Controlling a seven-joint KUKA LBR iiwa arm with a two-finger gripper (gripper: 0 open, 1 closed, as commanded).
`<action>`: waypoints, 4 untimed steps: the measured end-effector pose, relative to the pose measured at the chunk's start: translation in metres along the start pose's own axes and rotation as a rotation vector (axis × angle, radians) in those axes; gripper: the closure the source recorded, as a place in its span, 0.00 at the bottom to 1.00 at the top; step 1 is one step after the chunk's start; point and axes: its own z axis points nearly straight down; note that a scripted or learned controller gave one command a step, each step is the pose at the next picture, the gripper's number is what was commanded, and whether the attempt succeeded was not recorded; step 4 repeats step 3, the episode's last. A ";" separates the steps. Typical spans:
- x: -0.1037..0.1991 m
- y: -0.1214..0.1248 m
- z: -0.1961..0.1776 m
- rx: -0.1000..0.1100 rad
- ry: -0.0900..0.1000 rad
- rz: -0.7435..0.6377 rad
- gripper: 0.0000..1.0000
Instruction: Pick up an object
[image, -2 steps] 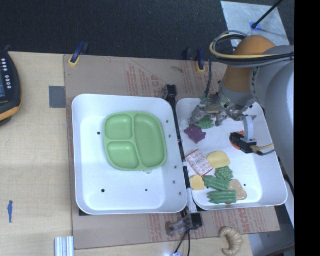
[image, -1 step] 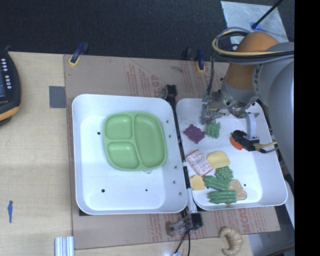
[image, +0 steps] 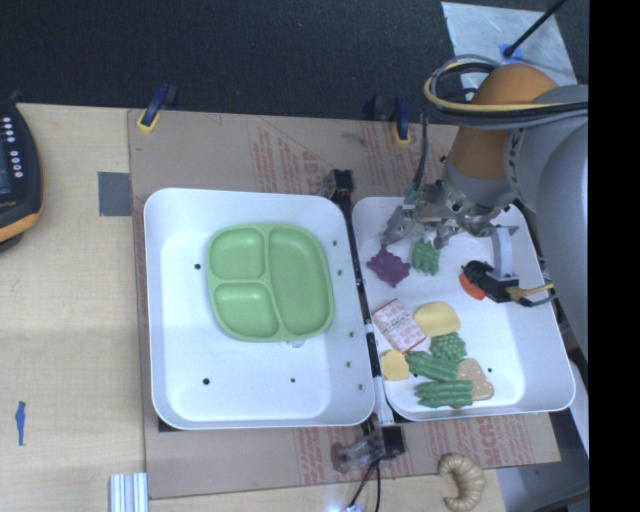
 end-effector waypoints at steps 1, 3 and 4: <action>0.001 -0.113 0.024 -0.001 0.001 0.009 0.00; 0.002 -0.012 0.022 -0.009 0.001 0.006 0.00; 0.002 -0.012 0.022 -0.009 0.001 0.006 0.00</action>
